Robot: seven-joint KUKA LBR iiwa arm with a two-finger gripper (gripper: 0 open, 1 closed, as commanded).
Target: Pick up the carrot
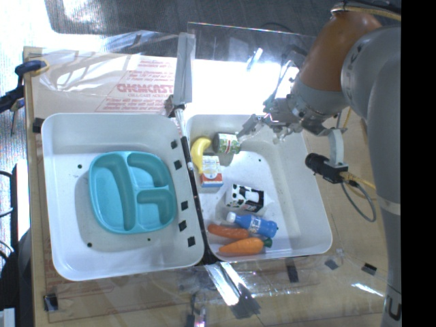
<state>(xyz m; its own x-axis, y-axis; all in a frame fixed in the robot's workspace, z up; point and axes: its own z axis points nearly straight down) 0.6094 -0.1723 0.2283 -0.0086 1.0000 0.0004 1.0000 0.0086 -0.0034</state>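
The carrot [241,246] is orange and lies flat at the near edge of the right bin [303,196], its green end pointing right. A second, darker orange piece [227,232] lies just behind it and touches it. My gripper [264,130] hangs over the far part of the same bin, well away from the carrot. Its fingers [248,125] are spread open with nothing between them. The left fingertip is close to a green can [227,144].
The right bin also holds a banana [198,151], a small carton [210,171], a black-and-white cow-patterned box [245,197] and a blue-capped bottle [253,223] right behind the carrot. A blue divided plate [133,191] lies in the left bin [61,155].
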